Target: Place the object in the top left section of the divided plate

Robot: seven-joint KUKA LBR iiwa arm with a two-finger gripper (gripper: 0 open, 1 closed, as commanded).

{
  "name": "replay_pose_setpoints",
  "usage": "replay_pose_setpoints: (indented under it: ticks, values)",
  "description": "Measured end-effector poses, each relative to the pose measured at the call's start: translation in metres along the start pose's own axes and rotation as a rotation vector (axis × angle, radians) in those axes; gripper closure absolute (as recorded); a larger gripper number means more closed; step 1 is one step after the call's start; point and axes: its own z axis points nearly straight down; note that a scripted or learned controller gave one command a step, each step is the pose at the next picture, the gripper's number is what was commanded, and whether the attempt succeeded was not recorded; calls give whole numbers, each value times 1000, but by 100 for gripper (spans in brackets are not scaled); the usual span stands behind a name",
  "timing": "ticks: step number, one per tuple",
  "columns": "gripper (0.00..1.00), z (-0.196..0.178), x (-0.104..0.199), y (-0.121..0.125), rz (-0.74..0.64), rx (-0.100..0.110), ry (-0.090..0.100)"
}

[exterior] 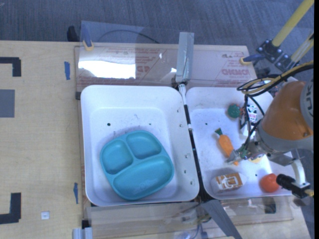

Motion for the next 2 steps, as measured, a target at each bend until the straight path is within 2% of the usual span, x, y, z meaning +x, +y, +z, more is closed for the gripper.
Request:
replay_pose_setpoints:
  ticks: [1,2]
  values:
    - [100,-1,26,-11,-203,0,-2]
    - [100,-18,29,-12,-311,4,1]
